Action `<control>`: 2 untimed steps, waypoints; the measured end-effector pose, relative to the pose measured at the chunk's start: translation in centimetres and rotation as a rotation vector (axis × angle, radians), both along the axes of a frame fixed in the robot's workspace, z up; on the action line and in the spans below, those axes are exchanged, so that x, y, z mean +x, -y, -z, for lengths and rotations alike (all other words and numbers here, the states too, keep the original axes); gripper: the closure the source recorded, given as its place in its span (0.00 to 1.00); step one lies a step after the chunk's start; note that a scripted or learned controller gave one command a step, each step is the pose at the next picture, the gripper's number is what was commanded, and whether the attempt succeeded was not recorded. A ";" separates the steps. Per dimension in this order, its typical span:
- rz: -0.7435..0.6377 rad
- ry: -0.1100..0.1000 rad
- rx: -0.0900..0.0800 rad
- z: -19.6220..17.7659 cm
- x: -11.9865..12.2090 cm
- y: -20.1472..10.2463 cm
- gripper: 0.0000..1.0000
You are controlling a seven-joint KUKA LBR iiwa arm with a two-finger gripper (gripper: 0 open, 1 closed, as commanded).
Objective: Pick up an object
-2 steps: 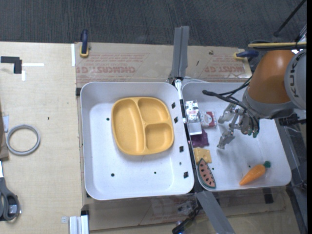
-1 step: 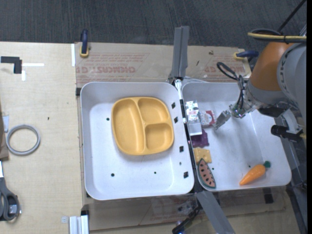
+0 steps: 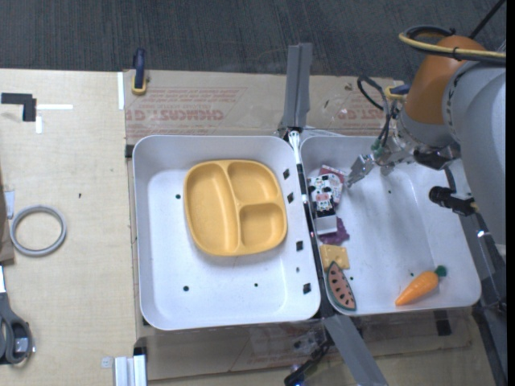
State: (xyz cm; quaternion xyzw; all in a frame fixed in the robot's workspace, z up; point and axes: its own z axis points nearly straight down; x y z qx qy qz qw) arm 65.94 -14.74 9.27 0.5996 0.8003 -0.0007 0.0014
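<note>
1. Right bin holds the loose objects. Count: one carrot at near right, one watermelon slice at near left, one yellow cracker just beyond the slice, and a cluster along the left wall: one black-and-white cow-pattern toy, a grey block touching its near end, a purple piece beside the block, and a pink scrap at the far end.
2. Gripper is over the far part of the right bin, tip near the pink scrap and cow toy. Too small and blurred to tell how far the jaws stand apart; nothing is visibly between them.
3. Arm comes in from the right; orange band above the wrist, black cables looped at it.
4. Left bin holds one yellow plate with three compartments, lying flat in the far-centre area. Dark dots on the bin floor.
5. Writing: red print on the cardboard behind the left bin, upside down, not legible.
6. Bench, left side: one grey ring, scissors at the near-left edge, one blue-handled clamp at the far cardboard edge.
7. Grey bar rises beyond the divider between the bins. The carrot lies well apart from everything else; the cow cluster is pressed to the wall.
</note>
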 end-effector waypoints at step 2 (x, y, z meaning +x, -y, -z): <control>0.171 -0.001 0.000 -9.9 -1.3 -9.7 0.00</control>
